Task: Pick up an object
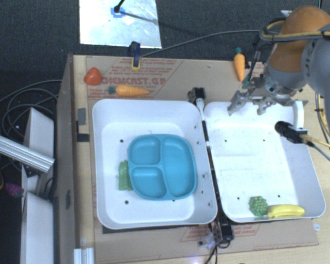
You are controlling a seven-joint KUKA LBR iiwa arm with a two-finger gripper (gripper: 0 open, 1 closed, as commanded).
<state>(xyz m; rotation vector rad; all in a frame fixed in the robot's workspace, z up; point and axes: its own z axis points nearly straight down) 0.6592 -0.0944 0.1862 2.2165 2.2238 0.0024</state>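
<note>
My gripper (246, 108) hangs over the far edge of the right bin (264, 158), its two fingers (231, 107) spread open with nothing between them. A green knobbly piece (258, 205) and a yellow banana (286, 210) lie side by side at the right bin's near edge, far from the gripper. In the left bin (107, 147) a blue divided plate (161, 166) lies flat, with a green oblong piece (124, 176) touching its left side.
On the cardboard behind the bins lie an orange carrot (131, 91), a red-orange fruit (92, 76) and a second carrot (240, 66) close to the arm. A blue clamp (135, 54) stands at the back edge. Cables run along the left.
</note>
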